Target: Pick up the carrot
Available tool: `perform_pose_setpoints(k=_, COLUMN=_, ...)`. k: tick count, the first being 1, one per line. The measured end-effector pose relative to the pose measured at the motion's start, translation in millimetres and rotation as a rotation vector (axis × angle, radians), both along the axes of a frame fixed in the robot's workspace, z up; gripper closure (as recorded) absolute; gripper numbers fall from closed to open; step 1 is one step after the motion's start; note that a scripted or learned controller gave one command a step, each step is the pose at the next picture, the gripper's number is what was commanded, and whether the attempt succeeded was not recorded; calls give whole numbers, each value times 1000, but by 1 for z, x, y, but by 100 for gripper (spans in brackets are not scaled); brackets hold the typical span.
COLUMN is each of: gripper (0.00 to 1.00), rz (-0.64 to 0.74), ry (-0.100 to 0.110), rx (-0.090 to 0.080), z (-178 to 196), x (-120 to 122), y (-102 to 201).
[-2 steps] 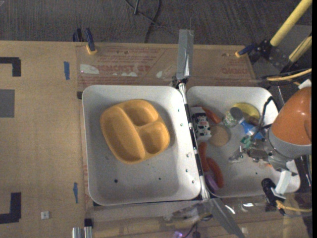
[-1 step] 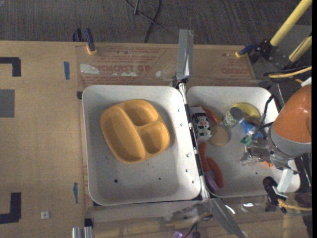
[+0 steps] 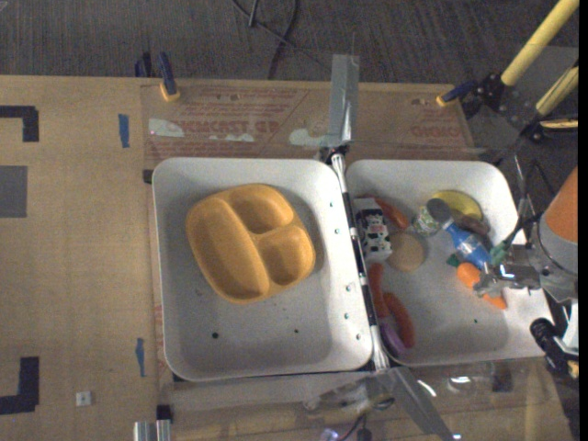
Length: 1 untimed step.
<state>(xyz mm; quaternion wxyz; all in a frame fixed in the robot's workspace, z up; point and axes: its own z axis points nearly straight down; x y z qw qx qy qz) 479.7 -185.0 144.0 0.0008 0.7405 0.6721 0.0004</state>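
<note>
**Jaws down at the carrot, right bin**

Far left of the jaws, the wide white left bin (image 3: 184, 338) on the wooden surface (image 3: 73, 246) holds a yellow three-compartment plastic plate (image 3: 250, 242). Closer, in the white right bin (image 3: 441, 333), lie a black-and-white cow-patterned toy (image 3: 373, 231), a round tan ball (image 3: 408, 252), red pepper-like pieces (image 3: 397, 318), a yellow banana (image 3: 457, 202) and a blue bottle (image 3: 466, 242). The small orange carrot (image 3: 471, 276) lies just left of the jaws (image 3: 501, 278), touching or nearly so. Whether the jaws are released or clenched, I cannot tell
</note>
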Motion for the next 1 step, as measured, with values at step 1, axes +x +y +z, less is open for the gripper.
perform_pose_setpoints(k=1, gripper=100, rz=-68, ry=1, rx=0, z=43, x=0, y=43)
